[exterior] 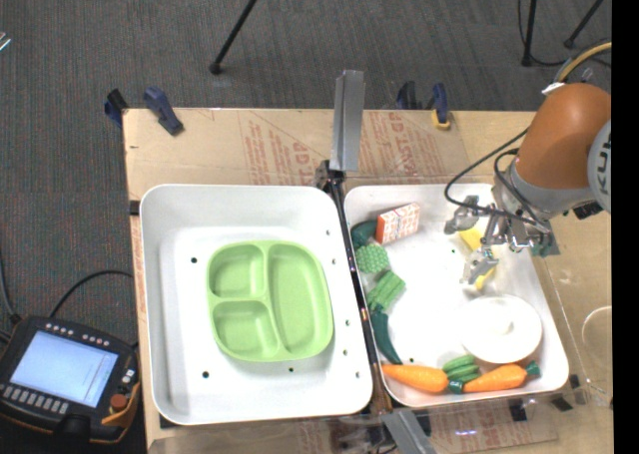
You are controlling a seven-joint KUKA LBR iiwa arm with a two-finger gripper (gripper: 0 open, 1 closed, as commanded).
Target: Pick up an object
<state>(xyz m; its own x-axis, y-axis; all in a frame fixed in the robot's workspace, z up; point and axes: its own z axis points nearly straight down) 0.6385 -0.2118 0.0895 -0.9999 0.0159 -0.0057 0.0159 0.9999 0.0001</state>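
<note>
My gripper (pixel 487 244) hangs over the upper right part of the right bin (pixel 439 272), below the orange wrist band. Bits of a yellow object (pixel 481 280) show just under and beside it; whether it is held cannot be made out. In the same bin lie an orange box (pixel 398 224), two green textured pieces (pixel 372 258) (pixel 385 289), a dark green long piece (pixel 385 335), a white round plate (pixel 501 328) and two carrots (pixel 416 376) (pixel 494 378) along the front wall.
The left bin (pixel 170 232) holds a light green divided plate (pixel 270 300). A grey upright post (pixel 347 123) stands where the bins meet at the back. Blue clamps (pixel 163 108) grip the bench's back edge. A teach pendant (pixel 65 367) lies at lower left.
</note>
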